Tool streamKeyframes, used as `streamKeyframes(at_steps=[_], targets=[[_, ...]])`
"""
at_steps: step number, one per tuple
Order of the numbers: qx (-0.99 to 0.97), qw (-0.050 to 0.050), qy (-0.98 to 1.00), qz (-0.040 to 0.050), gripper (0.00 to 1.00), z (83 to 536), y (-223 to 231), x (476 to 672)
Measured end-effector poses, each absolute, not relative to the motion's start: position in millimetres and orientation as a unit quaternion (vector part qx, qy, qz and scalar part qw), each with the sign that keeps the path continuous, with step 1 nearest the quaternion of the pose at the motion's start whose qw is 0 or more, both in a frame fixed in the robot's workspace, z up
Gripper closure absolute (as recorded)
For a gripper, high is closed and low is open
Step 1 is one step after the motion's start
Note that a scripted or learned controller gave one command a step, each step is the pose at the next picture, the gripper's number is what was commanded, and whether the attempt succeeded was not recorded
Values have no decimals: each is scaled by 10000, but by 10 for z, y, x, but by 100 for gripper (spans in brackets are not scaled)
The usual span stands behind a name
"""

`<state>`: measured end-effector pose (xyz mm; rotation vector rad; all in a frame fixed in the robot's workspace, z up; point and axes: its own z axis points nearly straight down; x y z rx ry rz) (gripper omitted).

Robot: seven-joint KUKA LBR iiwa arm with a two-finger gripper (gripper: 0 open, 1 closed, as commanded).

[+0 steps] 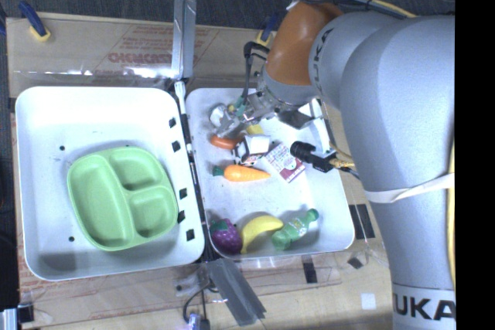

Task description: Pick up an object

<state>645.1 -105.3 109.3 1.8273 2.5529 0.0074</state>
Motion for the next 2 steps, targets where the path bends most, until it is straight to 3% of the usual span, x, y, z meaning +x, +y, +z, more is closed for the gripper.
streamKeyframes(at_steps=[1, 2], targets=[[5820, -3, 8132, 3, 100, 1927, -583, 6571], [5493, 2, 8357, 3, 100, 2761, -255, 6417]])
